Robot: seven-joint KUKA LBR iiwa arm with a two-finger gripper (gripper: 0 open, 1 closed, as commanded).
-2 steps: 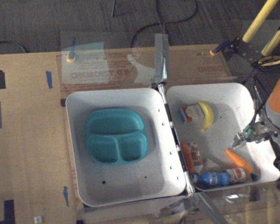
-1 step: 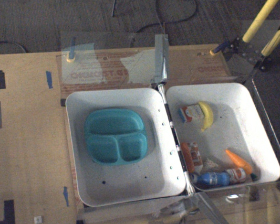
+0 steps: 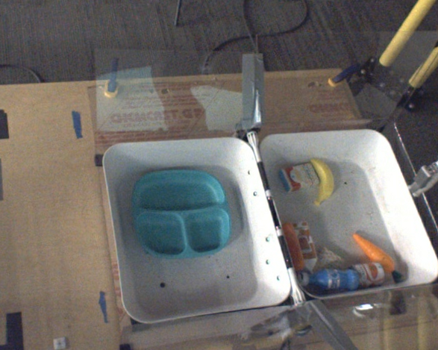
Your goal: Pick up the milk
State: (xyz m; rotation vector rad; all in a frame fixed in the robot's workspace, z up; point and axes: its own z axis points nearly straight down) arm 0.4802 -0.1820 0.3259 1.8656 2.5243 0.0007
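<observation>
The milk [image 3: 300, 177] is a small white carton with red and blue print. It lies on its side in the upper left part of the right bin [image 3: 367, 149]. A yellow banana [image 3: 323, 180] rests against the carton's right side, touching it or nearly so.
Lower in the right bin lie an orange-red box [image 3: 302, 245], a carrot [image 3: 374, 252] and a blue bottle [image 3: 338, 279] along the front wall. The left bin [image 3: 126, 237] holds a teal divided plate [image 3: 181, 212]. A pale metal piece [image 3: 431, 176] juts in beside the right bin's right rim.
</observation>
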